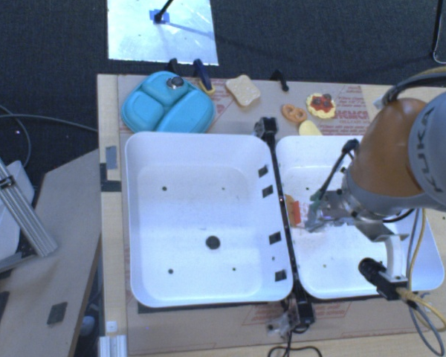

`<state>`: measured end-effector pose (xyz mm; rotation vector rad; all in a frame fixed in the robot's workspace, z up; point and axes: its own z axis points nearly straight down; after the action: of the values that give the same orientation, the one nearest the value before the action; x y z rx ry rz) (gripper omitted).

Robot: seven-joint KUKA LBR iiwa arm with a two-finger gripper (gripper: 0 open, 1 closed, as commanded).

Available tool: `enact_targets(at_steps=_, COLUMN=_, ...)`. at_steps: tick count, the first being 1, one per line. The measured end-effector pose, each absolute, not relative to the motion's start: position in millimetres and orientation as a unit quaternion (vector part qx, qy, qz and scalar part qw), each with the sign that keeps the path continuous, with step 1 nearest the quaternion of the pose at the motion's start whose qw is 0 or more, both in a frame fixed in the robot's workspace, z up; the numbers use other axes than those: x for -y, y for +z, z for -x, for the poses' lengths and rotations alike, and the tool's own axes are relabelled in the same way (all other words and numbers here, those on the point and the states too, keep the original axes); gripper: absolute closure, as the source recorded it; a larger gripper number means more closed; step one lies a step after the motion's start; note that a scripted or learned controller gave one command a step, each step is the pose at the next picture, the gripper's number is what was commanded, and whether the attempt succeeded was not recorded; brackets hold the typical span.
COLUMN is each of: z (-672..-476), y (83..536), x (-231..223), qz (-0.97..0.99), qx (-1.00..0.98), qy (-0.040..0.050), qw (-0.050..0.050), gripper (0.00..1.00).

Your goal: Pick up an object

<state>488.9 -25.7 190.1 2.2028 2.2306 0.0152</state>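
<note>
Over right bin (431, 270), near its left wall, gripper (314, 220) sits low, just beside a small orange-red obj (294, 213) lying against divider. Can't tell its grip state. Left bin (156, 274) holds a dark round disc (212, 242).

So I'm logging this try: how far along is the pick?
Done: the arm has reached into the right bin, and its gripper is low beside an orange object near the bin's left wall. In hand: nothing I can confirm; the grip is hidden. Left: a sure grasp and the lift.
</note>
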Motion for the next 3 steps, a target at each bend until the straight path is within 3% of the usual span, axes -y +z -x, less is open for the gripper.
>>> enact_targets(at_steps=1, z=-505.2, y=312, x=-10, qz=-0.703, qx=-0.711, qy=0.0064, qw=0.005, gripper=1.0)
enact_targets(at_steps=2, z=-490.6, y=230, x=96, qz=-0.711, qx=-0.704, qy=-0.003, qw=0.0, gripper=1.0)
enact_targets(at_steps=3, z=-491.1, y=111, x=97, qz=-0.707, qx=-0.707, qy=-0.0015, qw=-0.002, gripper=1.0)
